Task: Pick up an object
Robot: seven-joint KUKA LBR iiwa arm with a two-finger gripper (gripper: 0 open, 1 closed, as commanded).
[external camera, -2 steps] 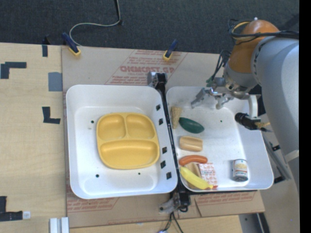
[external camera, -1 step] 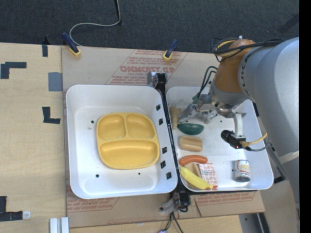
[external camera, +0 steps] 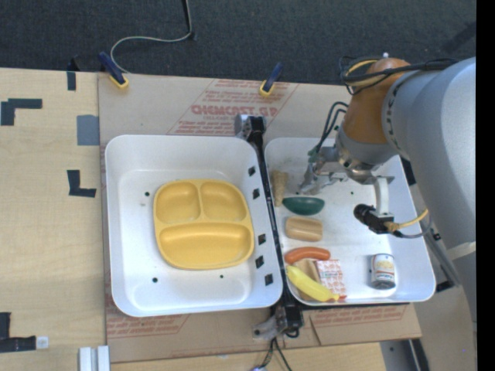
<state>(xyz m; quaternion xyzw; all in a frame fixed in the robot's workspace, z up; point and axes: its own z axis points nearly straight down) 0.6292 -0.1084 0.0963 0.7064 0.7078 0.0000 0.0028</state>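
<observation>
The right bin holds several small objects. A dark green bowl-shaped piece lies near its left wall, with a tan bread roll just in front of it. Closer to the front lie a red sausage, a yellow banana and a red-and-white packet. A small can stands at the front right, and a pale tan piece rests against the left wall. My gripper hangs low just behind and above the green piece, with nothing visibly held.
The left bin carries a yellow divided plate. The grey arm with its orange band covers the back right of the right bin. A black cable connector hangs beside the gripper. A black divider separates the bins.
</observation>
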